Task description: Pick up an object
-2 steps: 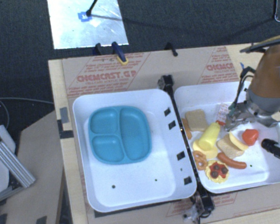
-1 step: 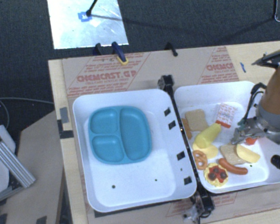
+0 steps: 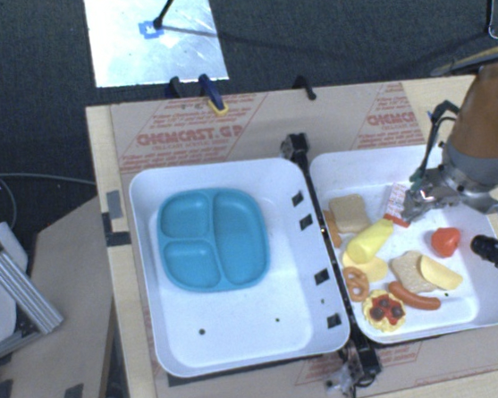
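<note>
two white bins sit side by side on the bench: the left bin (image 3: 172, 338) holds one blue divided plate (image 3: 213, 239), the right bin (image 3: 495, 298) holds the toy food. nearest the camera lie one small fruit tart (image 3: 385, 310), one sausage (image 3: 413, 296) and one pretzel (image 3: 357, 282). just behind them are one slice of bread (image 3: 410, 270) with a yellow cheese wedge (image 3: 442, 273) touching it, and one red tomato-like piece (image 3: 446, 240) to the right. further back come one yellow corn-like piece (image 3: 370, 242), one tan toast slice (image 3: 349, 213) and a thin orange stick (image 3: 333, 226) by the bin's left wall. the arm (image 3: 491, 132) reaches in from the right, bent down over the far part of the right bin. the gripper (image 3: 410, 207) hovers at a small red-and-white piece (image 3: 396, 203); whether its tips are apart or together cannot be told. a black clip (image 3: 295, 146) sits between the bins' far corners.
</note>
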